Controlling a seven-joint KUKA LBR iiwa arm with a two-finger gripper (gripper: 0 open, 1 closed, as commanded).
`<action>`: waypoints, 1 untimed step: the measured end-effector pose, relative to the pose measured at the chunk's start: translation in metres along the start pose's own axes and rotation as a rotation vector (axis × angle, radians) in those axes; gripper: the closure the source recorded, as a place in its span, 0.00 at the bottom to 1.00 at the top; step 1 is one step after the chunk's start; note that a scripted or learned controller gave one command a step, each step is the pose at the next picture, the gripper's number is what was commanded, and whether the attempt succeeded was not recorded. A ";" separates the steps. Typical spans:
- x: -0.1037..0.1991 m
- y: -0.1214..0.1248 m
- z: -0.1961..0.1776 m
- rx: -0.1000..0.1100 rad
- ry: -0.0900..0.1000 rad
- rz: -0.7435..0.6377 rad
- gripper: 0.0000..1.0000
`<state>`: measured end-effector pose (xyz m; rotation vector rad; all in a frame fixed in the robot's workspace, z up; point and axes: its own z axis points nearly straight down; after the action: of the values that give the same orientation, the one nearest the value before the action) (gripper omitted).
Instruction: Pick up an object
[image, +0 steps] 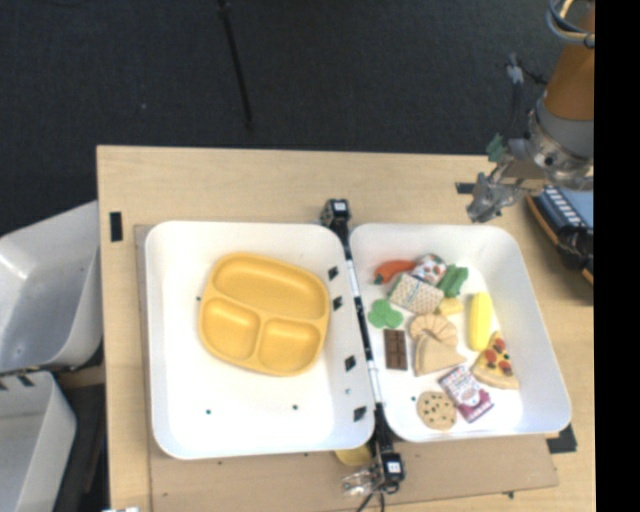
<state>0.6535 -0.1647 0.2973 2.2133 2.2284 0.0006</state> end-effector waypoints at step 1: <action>0.016 -0.064 0.085 0.013 0.003 0.006 1.00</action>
<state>0.5898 -0.1492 0.2121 2.2281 2.2292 -0.0101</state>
